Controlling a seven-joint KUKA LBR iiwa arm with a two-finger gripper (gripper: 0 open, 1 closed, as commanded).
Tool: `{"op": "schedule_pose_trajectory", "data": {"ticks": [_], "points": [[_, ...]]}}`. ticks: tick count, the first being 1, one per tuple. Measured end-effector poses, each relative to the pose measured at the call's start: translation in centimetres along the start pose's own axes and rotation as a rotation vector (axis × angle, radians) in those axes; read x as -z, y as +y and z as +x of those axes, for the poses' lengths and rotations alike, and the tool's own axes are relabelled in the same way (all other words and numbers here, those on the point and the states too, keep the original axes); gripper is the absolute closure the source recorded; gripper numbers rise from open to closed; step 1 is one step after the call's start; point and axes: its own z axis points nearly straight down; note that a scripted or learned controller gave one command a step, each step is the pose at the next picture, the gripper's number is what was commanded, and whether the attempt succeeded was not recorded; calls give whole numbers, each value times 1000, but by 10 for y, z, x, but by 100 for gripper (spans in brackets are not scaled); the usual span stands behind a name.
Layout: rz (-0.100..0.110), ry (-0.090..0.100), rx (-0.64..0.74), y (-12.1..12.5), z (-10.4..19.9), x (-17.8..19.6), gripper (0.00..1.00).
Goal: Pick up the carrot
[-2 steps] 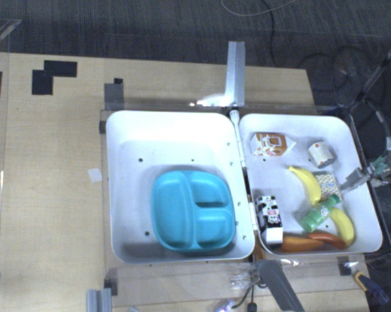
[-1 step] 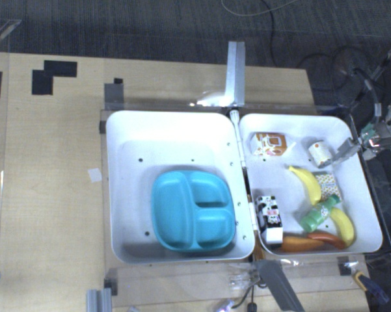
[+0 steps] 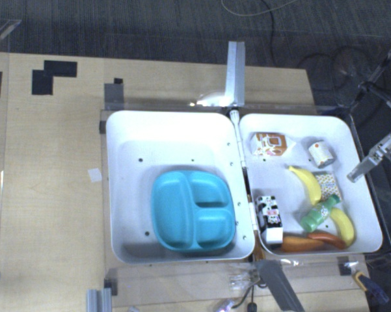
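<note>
The carrot [image 3: 307,242] is orange and long. It lies flat along the front wall of the right bin [image 3: 358,142], just right of a black-and-white carton [image 3: 269,213]. A green bottle [image 3: 319,215] and a yellow banana [image 3: 310,183] lie right behind it, the banana's lower end curving down close to the carrot's right tip. My gripper [image 3: 365,168] pokes in from the right edge, above the bin's right wall, well behind and to the right of the carrot. Nothing is seen in its grasp.
An orange-and-white packet [image 3: 269,144] and a small white cylinder [image 3: 320,153] lie at the back of the right bin. A blue divided plate [image 3: 194,208] sits in the left bin [image 3: 136,135]. A metal post [image 3: 236,70] rises behind the divide.
</note>
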Motion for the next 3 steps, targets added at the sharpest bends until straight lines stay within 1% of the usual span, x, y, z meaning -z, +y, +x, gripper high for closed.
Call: {"op": "schedule_pose_trajectory", "data": {"ticks": [1,3], "points": [[0,0,126,15,-9,29,0],[0,0,126,15,-9,29,0]]}}
